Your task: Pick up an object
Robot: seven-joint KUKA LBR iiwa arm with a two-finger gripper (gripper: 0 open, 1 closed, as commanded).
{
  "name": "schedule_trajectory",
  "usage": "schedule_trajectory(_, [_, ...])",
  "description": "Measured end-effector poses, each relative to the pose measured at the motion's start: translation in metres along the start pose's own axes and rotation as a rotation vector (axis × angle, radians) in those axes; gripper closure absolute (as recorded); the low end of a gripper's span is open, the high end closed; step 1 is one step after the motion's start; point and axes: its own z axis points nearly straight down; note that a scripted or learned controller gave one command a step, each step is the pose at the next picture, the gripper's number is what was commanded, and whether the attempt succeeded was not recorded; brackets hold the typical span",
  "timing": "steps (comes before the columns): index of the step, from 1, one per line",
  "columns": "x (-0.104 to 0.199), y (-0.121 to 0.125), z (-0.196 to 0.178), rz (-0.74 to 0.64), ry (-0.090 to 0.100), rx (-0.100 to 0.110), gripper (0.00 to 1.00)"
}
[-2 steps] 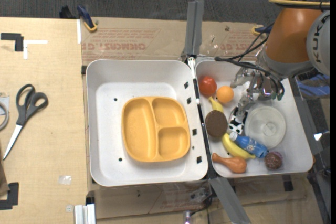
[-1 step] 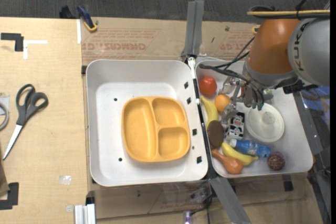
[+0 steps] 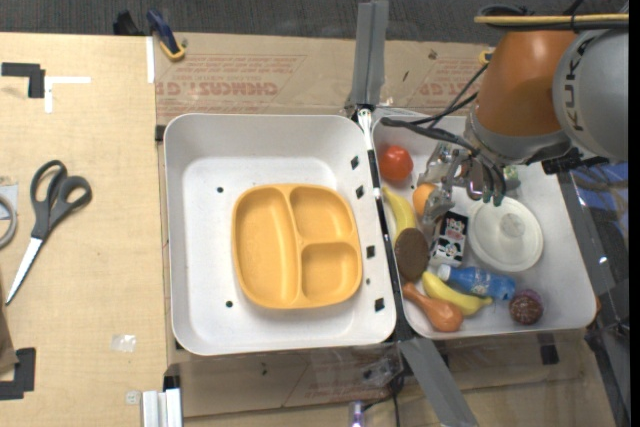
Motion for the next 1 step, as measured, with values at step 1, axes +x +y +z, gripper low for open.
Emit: schedule_trajectory(1, [-0.0279, 0.0342, -0.1183, 0.205, 0.005, 0.0, 1.0])
